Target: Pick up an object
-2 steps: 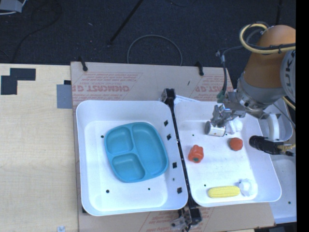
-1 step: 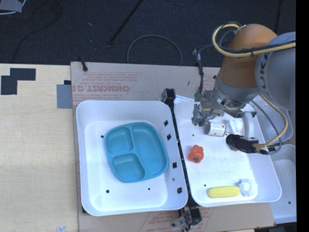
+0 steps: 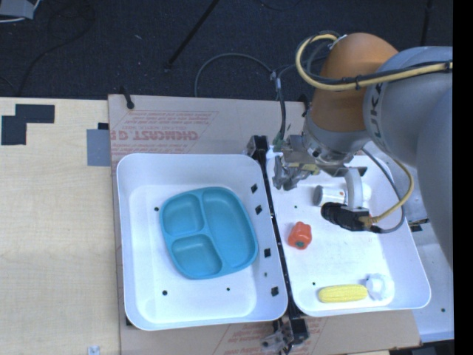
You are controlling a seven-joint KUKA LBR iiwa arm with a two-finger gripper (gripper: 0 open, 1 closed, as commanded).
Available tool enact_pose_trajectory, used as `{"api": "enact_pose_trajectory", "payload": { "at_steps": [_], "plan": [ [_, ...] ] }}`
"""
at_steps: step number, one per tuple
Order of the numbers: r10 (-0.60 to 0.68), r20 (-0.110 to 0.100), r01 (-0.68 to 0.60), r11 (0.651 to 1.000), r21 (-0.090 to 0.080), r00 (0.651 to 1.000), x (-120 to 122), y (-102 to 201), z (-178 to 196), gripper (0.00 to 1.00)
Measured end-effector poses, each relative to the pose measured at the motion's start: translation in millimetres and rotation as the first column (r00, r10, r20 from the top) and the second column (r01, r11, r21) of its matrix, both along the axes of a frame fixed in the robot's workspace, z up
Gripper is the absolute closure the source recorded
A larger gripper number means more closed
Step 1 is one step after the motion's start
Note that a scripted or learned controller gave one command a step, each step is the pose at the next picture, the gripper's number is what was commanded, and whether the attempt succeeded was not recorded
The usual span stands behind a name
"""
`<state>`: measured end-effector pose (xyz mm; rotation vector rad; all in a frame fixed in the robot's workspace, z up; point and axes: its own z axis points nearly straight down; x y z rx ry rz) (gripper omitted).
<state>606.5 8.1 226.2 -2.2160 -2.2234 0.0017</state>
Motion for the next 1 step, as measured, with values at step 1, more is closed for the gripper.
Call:
{"api": "enact_pose_trajectory", "payload": {
  "at_steps": [1],
  "plan": [
    [0.001, 0.000, -0.001, 1.000, 0.000, 1.000, 1.8, 61.2, -0.1, 1.00]
  ]
}}
